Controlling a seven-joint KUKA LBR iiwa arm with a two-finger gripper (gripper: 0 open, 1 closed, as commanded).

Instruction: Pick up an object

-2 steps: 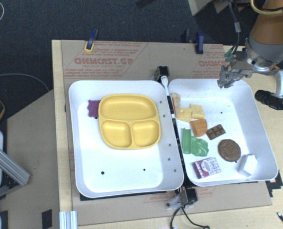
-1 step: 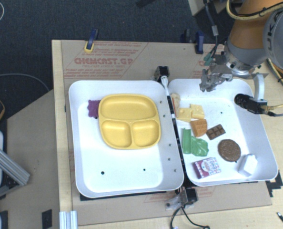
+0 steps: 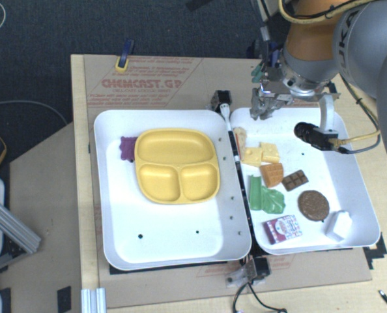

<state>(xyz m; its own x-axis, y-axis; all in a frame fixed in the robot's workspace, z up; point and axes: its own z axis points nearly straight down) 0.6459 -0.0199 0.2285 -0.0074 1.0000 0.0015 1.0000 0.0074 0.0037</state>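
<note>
The right bin (image 3: 353,175) holds several small items: pale yellow cheese-like pieces (image 3: 262,154), an orange-brown block (image 3: 272,173), a chocolate bar piece (image 3: 294,179), a green item (image 3: 264,197), a round brown cookie (image 3: 313,205), a maroon packet (image 3: 283,229) and a white block (image 3: 340,225). My gripper (image 3: 264,106) hangs over the bin's far left corner, above and behind the cheese pieces, apart from all the items. I see nothing held in it.
The left bin (image 3: 115,227) holds a yellow divided tray (image 3: 177,165) with a purple item (image 3: 127,147) at its left edge. A beige piece (image 3: 239,135) lies by the wall between the bins. A black cable fitting (image 3: 314,135) on the arm hangs over the right bin.
</note>
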